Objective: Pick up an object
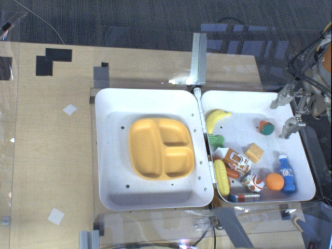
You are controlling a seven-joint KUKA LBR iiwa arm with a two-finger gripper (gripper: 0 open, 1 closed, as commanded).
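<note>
Objects lie jumbled in the right bin (244,100): a smooth curved banana (217,119), a knobbly corn cob (221,175), a green leafy piece (216,140), a tan cube (254,152), a glossy orange ball (275,181), a blue bottle (287,174) and a small red-and-green ball (266,127) (all look like plastic toys). The left bin (109,139) holds a yellow divided tray (161,148) with rounded corners. Metal fingers (280,96) of the gripper (286,111) stand spread over the right bin's far right edge, nothing between them.
</note>
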